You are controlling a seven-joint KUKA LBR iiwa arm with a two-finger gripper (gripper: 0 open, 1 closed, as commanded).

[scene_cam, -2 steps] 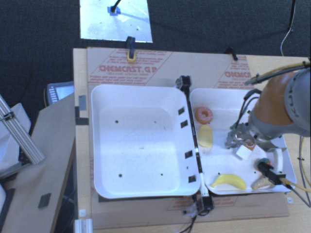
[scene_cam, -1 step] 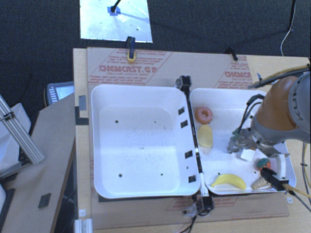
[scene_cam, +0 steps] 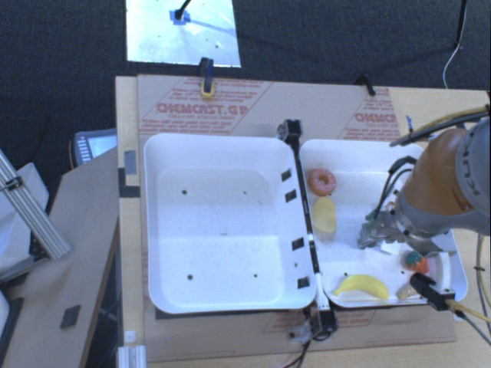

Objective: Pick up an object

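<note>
In the right bin lie a pink-orange doughnut, a pale yellow piece, a yellow banana, and small orange and red-teal items near the front right corner. My gripper hangs low over the middle of the right bin's floor, right of the pale yellow piece and above the banana. Nothing shows between its fingers.
The left bin stands beside the right one, split by a black-clipped divider. Cables run along the arm at the right. A cardboard sheet lies under both bins. A metal plate sits at the back.
</note>
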